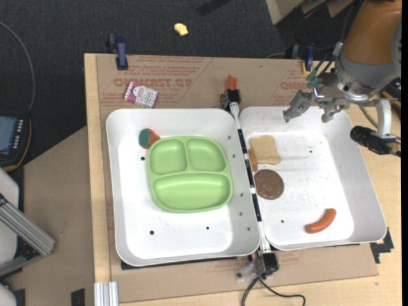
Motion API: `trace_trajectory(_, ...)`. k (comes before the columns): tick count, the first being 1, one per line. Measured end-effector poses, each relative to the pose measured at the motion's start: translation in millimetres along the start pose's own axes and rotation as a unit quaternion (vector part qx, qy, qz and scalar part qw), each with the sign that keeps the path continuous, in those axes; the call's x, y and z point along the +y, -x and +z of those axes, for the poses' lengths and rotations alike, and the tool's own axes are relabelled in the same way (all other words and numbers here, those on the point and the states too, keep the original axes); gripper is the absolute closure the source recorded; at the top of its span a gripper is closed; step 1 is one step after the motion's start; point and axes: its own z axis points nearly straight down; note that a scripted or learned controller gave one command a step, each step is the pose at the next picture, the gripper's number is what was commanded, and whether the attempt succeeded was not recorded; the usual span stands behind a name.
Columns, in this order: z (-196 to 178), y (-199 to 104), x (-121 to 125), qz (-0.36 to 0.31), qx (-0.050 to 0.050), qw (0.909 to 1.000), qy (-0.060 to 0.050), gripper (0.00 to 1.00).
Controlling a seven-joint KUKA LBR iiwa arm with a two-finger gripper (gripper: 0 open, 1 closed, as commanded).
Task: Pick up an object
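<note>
My gripper (313, 109) hangs open above the far edge of the right bin (357, 171), its two grey fingers spread apart with nothing between them. In that bin lie a slice of toast (265, 150) near the left wall, a round brown patty (269, 185) just below it, and an orange-red sausage (320, 221) near the front right. The left bin (124, 190) holds a green divided plate (189, 173) and a small teal and red object (148, 138) at the plate's far left corner.
A black clamp with an orange top (231, 95) sits at the far end of the seam between the bins. A small pink packet (140, 94) lies on the cardboard behind the left bin. A black fitting (373, 139) juts in at the right bin's right rim.
</note>
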Motion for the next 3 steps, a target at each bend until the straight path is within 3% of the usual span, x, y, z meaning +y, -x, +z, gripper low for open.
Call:
trace_trajectory(1,59.9,-23.6,-64.4,0.001,0.001,1.0000,-0.005,0.00)
trace_trajectory(2,151.7,-9.5,-117.1,0.003,0.001,1.0000,-0.005,0.00)
trace_trajectory(3,154.6,-7.7,-72.3,0.000,0.000,1.0000,0.002,0.00)
